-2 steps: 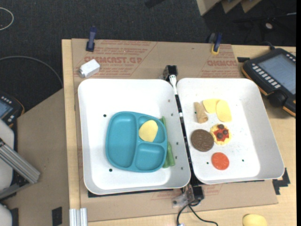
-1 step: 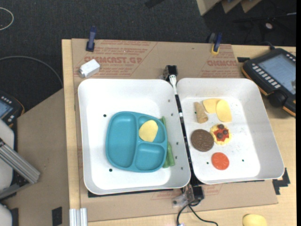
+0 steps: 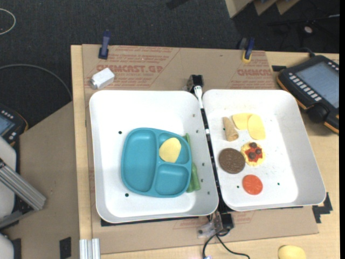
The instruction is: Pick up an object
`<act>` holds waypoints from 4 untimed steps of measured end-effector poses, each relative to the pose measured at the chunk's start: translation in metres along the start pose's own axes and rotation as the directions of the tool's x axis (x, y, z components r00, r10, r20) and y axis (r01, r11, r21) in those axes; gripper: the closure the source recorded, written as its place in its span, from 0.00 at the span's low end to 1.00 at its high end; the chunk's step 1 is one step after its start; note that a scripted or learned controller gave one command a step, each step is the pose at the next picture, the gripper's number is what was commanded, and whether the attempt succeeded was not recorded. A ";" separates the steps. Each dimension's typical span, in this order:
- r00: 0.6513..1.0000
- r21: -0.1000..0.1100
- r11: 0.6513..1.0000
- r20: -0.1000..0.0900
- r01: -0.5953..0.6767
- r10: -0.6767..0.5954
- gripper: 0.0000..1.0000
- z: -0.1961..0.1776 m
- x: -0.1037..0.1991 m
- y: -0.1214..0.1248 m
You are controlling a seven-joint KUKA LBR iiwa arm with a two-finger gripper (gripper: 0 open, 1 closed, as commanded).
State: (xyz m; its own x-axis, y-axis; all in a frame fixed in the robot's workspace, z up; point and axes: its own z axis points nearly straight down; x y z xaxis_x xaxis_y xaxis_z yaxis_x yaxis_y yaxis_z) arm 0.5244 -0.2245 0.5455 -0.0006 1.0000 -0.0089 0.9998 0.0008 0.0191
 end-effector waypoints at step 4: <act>1.000 -0.002 1.000 -0.004 0.003 -0.003 1.00 0.004 0.102 0.052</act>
State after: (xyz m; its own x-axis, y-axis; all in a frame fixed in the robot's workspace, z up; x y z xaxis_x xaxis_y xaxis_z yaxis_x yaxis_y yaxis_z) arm 0.5760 -0.1227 0.5418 -0.0037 1.0000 -0.0047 0.9998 0.0038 0.0210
